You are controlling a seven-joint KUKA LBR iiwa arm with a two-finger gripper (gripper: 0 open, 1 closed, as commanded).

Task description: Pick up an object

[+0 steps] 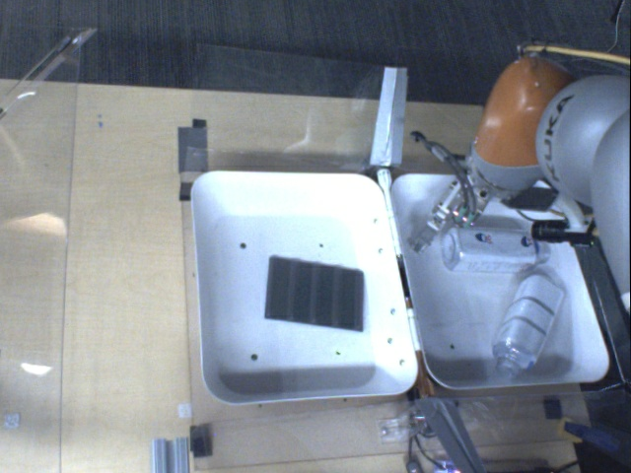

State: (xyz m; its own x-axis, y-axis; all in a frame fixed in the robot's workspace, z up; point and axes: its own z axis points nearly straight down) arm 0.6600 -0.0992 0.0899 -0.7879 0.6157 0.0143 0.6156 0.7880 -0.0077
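In the right bin [449, 358] lie two clear plastic bottles. One bottle [527, 321] is tilted toward the bin's front right corner, and the other bottle [493, 251] lies crosswise near the back. My gripper [434, 231] hangs low over the back left part of this bin, just left of the crosswise bottle's end. I cannot see anything held in it. A dark ridged rectangular pad [315, 292] lies flat in the middle of the left bin [222, 264].
The grey arm with its orange band [518, 116] covers the right bin's back right corner. A metal post [389, 116] stands behind the wall between the bins. Clear panels lie on the wooden bench at the left.
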